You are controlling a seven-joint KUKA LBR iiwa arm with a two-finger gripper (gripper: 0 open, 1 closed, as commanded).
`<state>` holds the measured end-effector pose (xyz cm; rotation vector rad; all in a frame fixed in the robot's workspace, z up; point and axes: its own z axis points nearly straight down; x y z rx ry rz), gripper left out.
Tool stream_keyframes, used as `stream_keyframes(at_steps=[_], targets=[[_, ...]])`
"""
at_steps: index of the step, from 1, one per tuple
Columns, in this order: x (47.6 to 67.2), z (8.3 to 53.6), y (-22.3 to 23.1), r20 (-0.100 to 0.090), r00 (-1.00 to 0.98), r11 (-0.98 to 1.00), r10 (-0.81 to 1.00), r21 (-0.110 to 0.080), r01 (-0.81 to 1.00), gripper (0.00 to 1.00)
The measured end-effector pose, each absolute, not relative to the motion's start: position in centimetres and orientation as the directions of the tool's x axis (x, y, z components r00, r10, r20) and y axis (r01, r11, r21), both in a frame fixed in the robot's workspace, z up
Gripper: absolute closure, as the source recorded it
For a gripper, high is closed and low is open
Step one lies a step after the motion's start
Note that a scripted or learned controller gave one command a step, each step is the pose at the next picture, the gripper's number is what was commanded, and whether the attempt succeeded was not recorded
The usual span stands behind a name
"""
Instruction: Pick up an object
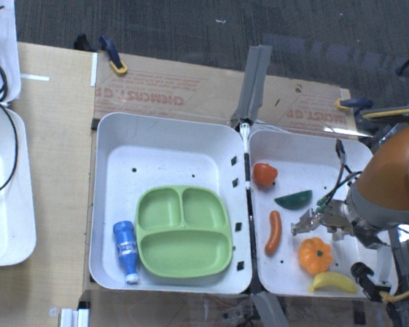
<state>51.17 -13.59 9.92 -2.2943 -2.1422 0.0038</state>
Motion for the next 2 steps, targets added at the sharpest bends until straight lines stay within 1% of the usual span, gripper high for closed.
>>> stream_keyframes(at_steps=[1,2], targets=[[47.66,9.04,-14.44,0.001,-0.017,0.017,1.0,-0.004,1.0,0.0],[47.67,9.88,-14.49,0.001,-0.013,0.013,1.0,-0.004,1.0,1.0]])
